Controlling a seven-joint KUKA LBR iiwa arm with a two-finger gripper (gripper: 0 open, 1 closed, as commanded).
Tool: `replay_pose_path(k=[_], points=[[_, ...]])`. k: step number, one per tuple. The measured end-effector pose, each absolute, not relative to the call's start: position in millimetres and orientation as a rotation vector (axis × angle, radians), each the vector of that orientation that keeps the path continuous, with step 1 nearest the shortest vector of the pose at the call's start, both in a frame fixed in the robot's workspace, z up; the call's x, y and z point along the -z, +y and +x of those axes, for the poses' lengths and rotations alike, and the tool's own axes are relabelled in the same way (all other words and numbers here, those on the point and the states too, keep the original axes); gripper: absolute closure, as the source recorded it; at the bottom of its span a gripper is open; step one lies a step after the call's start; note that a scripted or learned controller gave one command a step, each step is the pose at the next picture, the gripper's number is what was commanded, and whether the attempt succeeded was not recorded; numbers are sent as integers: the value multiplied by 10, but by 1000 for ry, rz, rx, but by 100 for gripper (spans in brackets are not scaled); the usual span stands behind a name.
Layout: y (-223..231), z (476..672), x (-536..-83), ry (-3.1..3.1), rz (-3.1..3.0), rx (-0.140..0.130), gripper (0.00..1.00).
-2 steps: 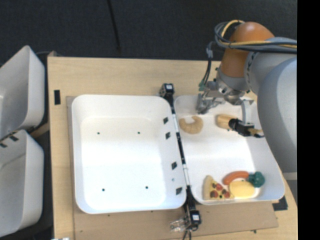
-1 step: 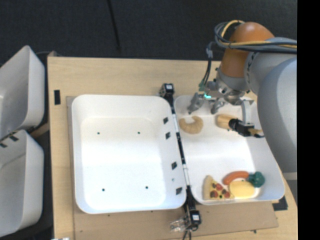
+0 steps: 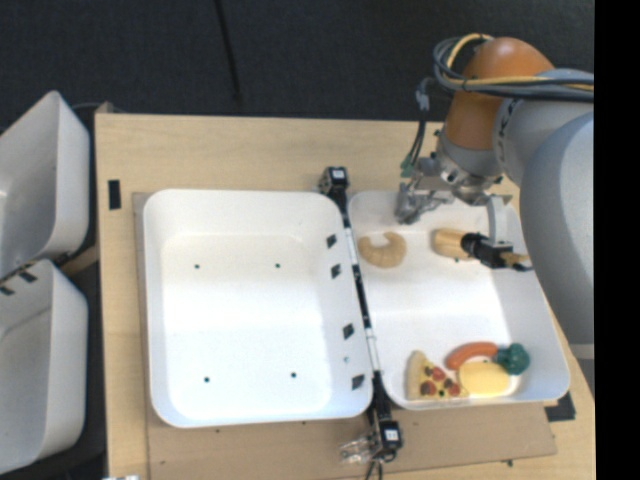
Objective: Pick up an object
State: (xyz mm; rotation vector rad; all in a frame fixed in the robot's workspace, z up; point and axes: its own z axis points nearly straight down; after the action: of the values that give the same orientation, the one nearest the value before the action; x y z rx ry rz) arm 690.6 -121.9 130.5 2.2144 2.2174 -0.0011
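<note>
Claw [image 3: 413, 206] low at far rim of right shallow white bin [image 3: 452, 318], finger state unclear; tan curved croissant-like piece [image 3: 383, 249] just beside, open floor nearer.

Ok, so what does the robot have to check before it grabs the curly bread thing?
1. Gripper over the right bin: ok.
2. Gripper directly above the croissant: not ok, it sits toward the bin's far edge.
3. Croissant lies apart from the other toys: ok.
4. Fingers open wide enough: cannot tell.
5. Gripper carrying nothing already: cannot tell.
6. Pizza slice and carrot out of the way: ok.
</note>
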Motion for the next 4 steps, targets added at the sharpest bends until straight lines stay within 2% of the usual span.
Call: replay_pose_path(k=[1,2,3,4], points=[[-1221,6903,-1298,2218,2214,3,0],[-1228,6912,-1412,2216,2211,0,100],[-1228,6911,-1409,2217,2210,1,0],[-1236,6921,-1523,2214,2207,-3,100]])
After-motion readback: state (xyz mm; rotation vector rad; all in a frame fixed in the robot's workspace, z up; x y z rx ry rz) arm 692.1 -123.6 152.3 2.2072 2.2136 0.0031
